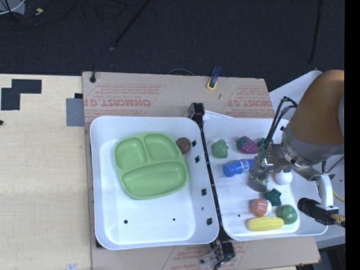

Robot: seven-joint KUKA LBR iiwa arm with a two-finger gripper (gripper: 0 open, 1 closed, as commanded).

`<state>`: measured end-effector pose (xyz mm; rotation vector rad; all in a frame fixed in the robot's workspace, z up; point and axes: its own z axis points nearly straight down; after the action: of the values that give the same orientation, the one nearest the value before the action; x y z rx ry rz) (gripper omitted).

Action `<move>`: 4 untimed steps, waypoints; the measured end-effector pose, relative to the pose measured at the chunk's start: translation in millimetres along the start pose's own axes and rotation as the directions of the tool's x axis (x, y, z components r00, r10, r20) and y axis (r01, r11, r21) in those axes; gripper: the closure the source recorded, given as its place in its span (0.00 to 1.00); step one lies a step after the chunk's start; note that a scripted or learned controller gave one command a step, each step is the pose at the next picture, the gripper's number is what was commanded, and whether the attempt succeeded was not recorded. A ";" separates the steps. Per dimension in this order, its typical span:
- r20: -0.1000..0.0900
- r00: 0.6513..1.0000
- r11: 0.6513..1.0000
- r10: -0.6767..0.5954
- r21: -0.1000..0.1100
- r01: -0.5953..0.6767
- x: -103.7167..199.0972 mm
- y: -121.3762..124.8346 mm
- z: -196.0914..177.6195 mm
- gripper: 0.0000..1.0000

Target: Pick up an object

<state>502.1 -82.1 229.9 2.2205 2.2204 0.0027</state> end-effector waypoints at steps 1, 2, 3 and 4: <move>-0.002 1.000 1.000 -0.004 0.007 0.004 52.1 7.7 11.8 1.00; -0.002 1.000 1.000 -0.004 0.005 0.004 108.0 3.3 2.9 1.00; -0.001 1.000 1.000 -0.001 0.006 0.001 140.5 14.8 1.3 1.00; 0.001 1.000 1.000 0.001 0.008 -0.001 147.1 12.9 13.4 1.00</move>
<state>515.0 65.0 216.5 2.2249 2.2230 -0.0067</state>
